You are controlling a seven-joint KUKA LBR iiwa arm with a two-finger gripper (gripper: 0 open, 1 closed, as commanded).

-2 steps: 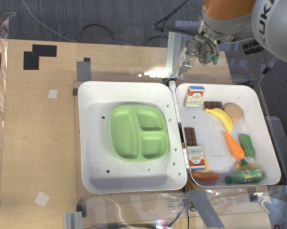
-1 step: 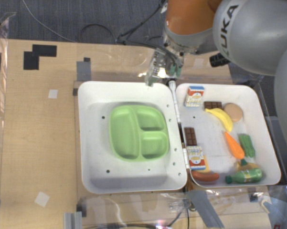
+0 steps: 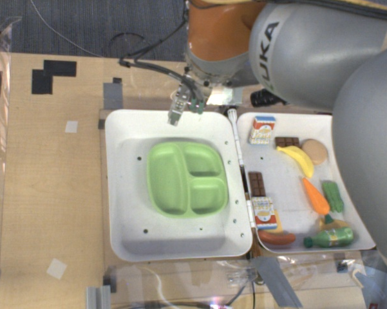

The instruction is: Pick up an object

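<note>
My gripper (image 3: 186, 110) hangs over the far rim of the left bin (image 3: 119, 172), its two fingers apart and nothing between them. Below it in that bin lies a green divided plate (image 3: 187, 179). The right bin (image 3: 280, 120) holds the small objects: a red and white carton (image 3: 263, 131), a chocolate bar (image 3: 287, 143), a banana (image 3: 298, 161), a beige bun (image 3: 315, 150), a carrot (image 3: 317, 197), a green vegetable (image 3: 333, 196), a second chocolate bar (image 3: 256, 184), another carton (image 3: 264, 212), a sausage (image 3: 277, 239) and a green bottle (image 3: 330, 238).
The grey arm with its orange band (image 3: 219, 24) covers the upper right and overhangs the right bin's far side. A black cable (image 3: 148, 65) runs to the wrist. Wooden bench (image 3: 45, 192) lies left of the bins.
</note>
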